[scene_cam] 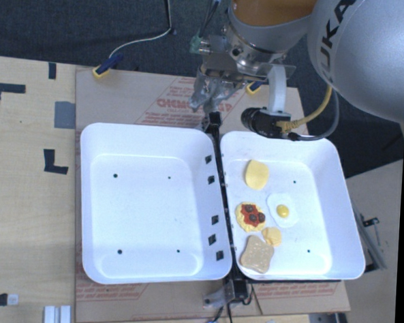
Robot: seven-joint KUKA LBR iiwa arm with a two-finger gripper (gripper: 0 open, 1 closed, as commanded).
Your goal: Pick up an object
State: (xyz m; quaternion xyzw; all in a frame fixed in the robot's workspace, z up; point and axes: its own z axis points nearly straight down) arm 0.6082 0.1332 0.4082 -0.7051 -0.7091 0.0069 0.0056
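Dark cloth fills the back of the scene, and in front of it a pale wooden bench [22,201] carries a cardboard sheet [158,103] with two shallow white bins side by side. Our task names no special object, so we look at the candidates; all of them lie in the right bin [322,199]. We see a yellow round piece [256,174] towards the back of this bin; nearer the front a fried egg [281,211], just beside a small round piece with red topping [251,217]; then a small yellow lump [272,236] that touches a tan slice like bread [257,254] near the front wall. They look like toy food, but we cannot be sure. The left bin [141,205] shows us its white floor with a few dark dots.

The gripper [211,100] hangs above the cardboard, behind the place where the two bins meet, well apart from all the pieces; whether it is open or closed we cannot tell, because its parts are dark and tangled with cables; nothing is seen held in it. Above it is the orange band [266,4] and the grey arm [373,45].

We judge that the pick is not yet begun; it is the approach step. The next move, we think, needs a travel forward and to the right over the right bin, then a descent on one piece; the yellow round piece stands alone and may be the easiest, while the crowded pieces at the front risk a bad grasp.
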